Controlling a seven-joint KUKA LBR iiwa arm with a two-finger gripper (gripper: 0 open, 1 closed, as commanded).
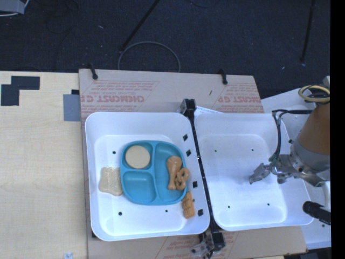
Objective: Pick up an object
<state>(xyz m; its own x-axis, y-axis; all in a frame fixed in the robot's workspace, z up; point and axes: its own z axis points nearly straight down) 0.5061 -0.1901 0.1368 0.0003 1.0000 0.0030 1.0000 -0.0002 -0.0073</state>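
In the left bin (102,220) lies a blue divided tray (141,189). A round tan biscuit (137,156) sits in its upper left compartment and a brown twisted pretzel piece (177,172) in its right one. A pale bread piece (110,181) lies against the tray's left edge. A small brown chunk (187,205) rests by the tray's lower right corner. My gripper (268,176) hangs over the right side of the right bin (237,144), far from all these objects. It is open with nothing between its fingers.
A black divider (196,166) runs between the two bins. Cardboard (161,93) lies under and behind them. The grey arm with its orange band (318,131) and cables enters from the right. A wooden bench top (38,171) spreads to the left.
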